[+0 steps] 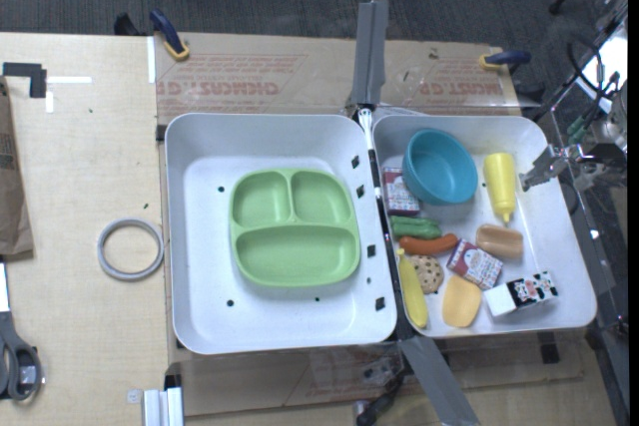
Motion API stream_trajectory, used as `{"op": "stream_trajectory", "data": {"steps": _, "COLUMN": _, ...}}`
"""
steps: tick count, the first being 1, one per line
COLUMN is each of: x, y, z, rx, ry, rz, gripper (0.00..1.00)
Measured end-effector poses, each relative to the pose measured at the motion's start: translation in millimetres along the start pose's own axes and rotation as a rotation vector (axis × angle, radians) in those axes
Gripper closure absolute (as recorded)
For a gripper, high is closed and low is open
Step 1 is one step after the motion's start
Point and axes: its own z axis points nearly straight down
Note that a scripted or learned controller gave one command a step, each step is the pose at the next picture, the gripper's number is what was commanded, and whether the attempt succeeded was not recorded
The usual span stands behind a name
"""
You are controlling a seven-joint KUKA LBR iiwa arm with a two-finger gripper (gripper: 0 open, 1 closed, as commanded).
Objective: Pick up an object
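Bowl [440,167] sits beside mustard bottle [499,183] in right bin [569,244].

The right bin [569,244] holds toy food: a blue bowl [440,167], a yellow squeeze bottle [499,183] upright beside it, a hot dog [499,240], a cookie [429,273] and a banana [412,292].

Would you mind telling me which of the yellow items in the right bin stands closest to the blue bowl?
The yellow plastic squeeze bottle, lying just right of the blue bowl. The yellow banana and the rounded yellow-orange piece both sit near the bin's front edge.
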Motion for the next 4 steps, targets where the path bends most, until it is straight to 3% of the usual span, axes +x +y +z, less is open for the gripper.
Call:
{"op": "stream_trajectory", "data": {"steps": 1, "x": -3.5, "y": 16.9, "z": -15.2, "rx": -0.002, "ry": -0.002, "rz": -0.098, "gripper": 0.0}}
{"op": "stream_trajectory", "data": {"steps": 2, "x": 7.8, "y": 54.0, "z": 115.8, "rx": -0.001, "ry": 0.0, "rz": -0.194, "gripper": 0.0}}
{"op": "stream_trajectory", "data": {"steps": 3, "x": 12.3, "y": 98.2, "z": 146.4, "rx": -0.004, "ry": -0.003, "rz": -0.267, "gripper": 0.0}}
{"op": "stream_trajectory", "data": {"steps": 4, "x": 12.1, "y": 98.5, "z": 139.0, "rx": -0.003, "ry": -0.004, "rz": -0.27, "gripper": 1.0}}
